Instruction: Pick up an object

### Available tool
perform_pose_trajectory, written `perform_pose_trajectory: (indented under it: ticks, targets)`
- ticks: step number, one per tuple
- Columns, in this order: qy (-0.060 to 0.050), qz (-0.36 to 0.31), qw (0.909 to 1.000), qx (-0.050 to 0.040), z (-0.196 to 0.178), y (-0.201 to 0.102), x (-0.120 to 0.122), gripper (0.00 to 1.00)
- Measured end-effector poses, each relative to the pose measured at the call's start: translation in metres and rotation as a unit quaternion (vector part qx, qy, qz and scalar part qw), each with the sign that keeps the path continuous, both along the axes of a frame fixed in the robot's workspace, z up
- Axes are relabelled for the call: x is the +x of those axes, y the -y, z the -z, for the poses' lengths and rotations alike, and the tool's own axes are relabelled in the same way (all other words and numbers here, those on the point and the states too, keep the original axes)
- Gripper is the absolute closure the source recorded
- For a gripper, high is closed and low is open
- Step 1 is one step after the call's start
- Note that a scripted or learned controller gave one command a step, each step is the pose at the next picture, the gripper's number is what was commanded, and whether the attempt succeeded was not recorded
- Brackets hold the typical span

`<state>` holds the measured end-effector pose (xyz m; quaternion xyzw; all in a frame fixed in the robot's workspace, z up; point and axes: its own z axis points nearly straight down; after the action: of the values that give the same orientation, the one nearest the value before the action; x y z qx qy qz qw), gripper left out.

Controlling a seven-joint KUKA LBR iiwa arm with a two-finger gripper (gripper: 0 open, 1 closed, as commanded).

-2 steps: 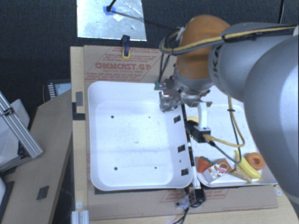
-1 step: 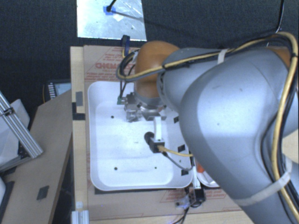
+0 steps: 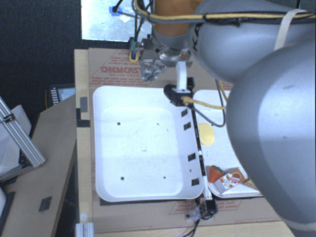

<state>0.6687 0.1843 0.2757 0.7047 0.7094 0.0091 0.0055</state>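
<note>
Here the grey arm (image 3: 266,83) fills the right side and upper right of the frame, hiding most of the right bin (image 3: 217,113). Its orange band (image 3: 180,6) sits at top centre, and below it the gripper (image 3: 150,73) hangs over the brown cardboard (image 3: 113,69) just above the far rim of the left bin (image 3: 140,142); whether it is open or closed cannot be told from this angle. The strip of right bin that shows holds a round yellow object (image 3: 206,135) near the divider and, lower down, an orange and white packet (image 3: 228,177) at the near edge, partly under the arm. A black-clipped divider (image 3: 191,137) runs between the bins, with a yellow cable (image 3: 207,105) crossing near its top. An aluminium rail (image 3: 22,139) lies at the left edge.
</note>
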Motion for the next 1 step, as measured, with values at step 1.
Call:
perform_pose_trajectory:
  ticks: [1]
  targets:
    - [-0.002,-0.002,1.0000,0.0008,-0.1203,-0.0539,0.0003,1.00]
